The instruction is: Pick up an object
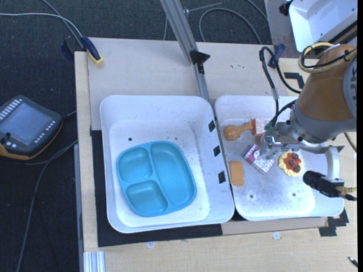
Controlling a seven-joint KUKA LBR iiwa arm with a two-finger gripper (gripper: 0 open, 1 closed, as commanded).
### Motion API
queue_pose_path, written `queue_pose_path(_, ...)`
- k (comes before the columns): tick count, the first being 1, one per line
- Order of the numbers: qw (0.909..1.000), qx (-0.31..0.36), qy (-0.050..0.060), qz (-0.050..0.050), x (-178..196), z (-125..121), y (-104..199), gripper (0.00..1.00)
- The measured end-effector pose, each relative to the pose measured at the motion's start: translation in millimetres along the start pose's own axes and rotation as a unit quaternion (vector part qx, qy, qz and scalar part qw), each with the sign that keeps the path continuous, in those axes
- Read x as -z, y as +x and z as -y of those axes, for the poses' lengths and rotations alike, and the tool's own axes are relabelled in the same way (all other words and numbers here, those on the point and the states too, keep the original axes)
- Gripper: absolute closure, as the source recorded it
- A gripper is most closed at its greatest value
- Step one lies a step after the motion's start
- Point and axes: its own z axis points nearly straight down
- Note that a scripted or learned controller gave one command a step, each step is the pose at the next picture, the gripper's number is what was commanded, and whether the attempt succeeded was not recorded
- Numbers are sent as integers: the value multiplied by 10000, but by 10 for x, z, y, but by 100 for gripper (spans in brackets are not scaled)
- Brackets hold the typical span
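- Crinkled snack packet (258, 158), right of frame centre: light, soft, slippery; I'd pinch across its narrow middle.
- My gripper (270, 142) hangs above it; I cannot tell its state.

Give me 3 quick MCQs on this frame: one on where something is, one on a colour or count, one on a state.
1. Where does the blue divided tray lie?
A. In the left bin
B. In the right bin
C. On the bench outside both bins

2. How many compartments does that tray have?
A. Two
B. Three
C. Five

3. How does the tray sit?
A. Flat, open side up
B. Flipped face down
C. Propped on edge against the bin wall

Key:
1 A: the blue divided tray rests on the floor of the left bin, while the right bin holds the small items, such as the orange block and the yellow piece with red spots, below the claw.
2 B: two ridges split it into one long section and two smaller ones.
3 A: its hollow sections face the camera.
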Motion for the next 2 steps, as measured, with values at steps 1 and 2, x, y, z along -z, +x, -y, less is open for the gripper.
queue_pose_path(1, 10000, 0, 0, 3, -2, -100, 450, 100)
queue_pose_path(2, 10000, 6, -9, 1, 171, -260, 1029, 100)
